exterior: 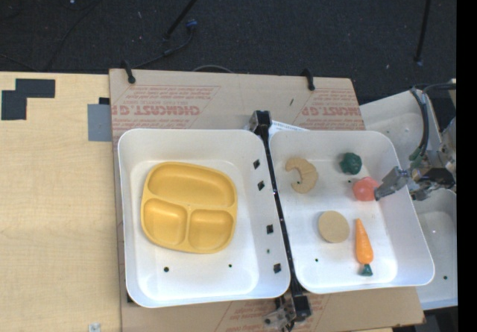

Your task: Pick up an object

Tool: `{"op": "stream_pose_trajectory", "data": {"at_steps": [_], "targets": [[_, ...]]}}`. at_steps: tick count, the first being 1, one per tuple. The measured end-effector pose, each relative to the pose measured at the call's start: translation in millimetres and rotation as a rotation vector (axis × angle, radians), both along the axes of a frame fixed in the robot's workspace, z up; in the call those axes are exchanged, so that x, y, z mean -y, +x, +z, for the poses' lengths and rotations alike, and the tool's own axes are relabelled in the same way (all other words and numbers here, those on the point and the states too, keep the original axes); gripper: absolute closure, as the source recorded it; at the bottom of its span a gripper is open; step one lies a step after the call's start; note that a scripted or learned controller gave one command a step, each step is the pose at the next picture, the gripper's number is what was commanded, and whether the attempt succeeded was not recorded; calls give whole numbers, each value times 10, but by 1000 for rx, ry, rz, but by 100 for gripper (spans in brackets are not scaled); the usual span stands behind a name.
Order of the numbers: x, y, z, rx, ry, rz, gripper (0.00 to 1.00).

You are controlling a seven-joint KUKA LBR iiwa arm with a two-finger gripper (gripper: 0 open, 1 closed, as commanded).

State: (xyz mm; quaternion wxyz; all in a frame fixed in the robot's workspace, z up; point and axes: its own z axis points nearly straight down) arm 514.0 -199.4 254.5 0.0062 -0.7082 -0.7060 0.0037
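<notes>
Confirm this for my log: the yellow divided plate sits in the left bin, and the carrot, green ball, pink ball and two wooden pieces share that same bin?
Not quite. The camera view shows the carrot, green ball, pink ball and two wooden pieces in the right bin. The yellow divided plate is in the left bin.

Yellow divided plate [189,207] lying in left white bin [134,151]. Cardboard sheet [223,103] under both bins, on pale wooden bench [52,196]. Black cables [194,2] over dark floor, far side.

Cardboard sheet [223,99] under bins: red print, upside down, reads "CHEMCAST GP" twice, left and right; smaller print illegible.
</notes>
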Motion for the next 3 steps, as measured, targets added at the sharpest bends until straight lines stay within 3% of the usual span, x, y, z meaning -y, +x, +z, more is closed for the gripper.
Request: {"op": "stream_pose_trajectory", "data": {"at_steps": [1,3], "targets": [[-4,23,60,11,-2,3,0],[-90,100,-1167,5,0,3,0]]}}
